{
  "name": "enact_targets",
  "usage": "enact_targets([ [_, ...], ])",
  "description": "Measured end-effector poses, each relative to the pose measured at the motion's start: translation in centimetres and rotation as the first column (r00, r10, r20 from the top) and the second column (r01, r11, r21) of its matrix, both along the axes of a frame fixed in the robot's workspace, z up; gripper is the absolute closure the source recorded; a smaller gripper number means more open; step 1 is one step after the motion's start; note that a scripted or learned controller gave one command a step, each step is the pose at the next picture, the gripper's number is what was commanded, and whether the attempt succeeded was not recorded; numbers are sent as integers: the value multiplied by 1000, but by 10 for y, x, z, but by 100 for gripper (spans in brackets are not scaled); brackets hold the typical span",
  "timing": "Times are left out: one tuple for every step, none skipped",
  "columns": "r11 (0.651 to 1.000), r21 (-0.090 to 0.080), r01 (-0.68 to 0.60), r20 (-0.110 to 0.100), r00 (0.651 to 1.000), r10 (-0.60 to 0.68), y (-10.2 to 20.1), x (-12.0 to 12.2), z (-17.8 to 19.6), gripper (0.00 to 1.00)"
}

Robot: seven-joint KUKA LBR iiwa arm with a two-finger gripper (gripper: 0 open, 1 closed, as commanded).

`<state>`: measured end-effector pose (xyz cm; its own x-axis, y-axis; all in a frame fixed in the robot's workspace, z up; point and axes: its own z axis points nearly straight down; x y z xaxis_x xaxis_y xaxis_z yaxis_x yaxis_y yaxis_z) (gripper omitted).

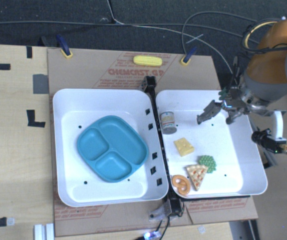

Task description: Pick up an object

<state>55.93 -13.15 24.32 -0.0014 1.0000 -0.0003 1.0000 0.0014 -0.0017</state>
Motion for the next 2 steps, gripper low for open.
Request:
enact_targets([
  [1000, 1, 0, -6, 1000, 0, 10, -2, -59, 0],
  [1000, 0, 1, -5, 1000, -1, 7, -1, -104, 0],
])
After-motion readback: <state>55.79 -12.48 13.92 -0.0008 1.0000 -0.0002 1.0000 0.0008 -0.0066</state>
